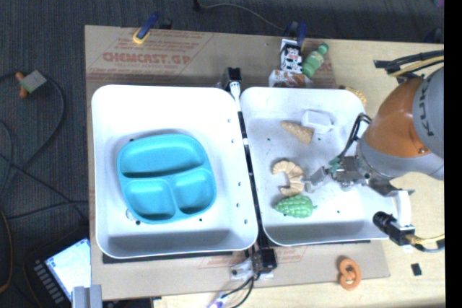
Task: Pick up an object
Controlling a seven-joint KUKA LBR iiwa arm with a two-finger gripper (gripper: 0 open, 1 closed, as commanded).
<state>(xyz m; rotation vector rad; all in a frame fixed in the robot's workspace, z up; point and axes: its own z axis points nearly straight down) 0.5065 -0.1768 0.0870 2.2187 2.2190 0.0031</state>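
The right bin holds several small items: a tan cone-shaped piece, a white cup, a croissant-like piece, a smaller tan piece and a green knobbly toy. My gripper hangs low over the middle of this bin. It sits just right of the croissant-like piece and above the green toy. Nothing shows held in it. The grey arm with its orange band reaches in from the right.
A blue divided tray lies in the left bin. Behind the bins stand a small carton and a green bottle. An orange ring lies on the bench in front.
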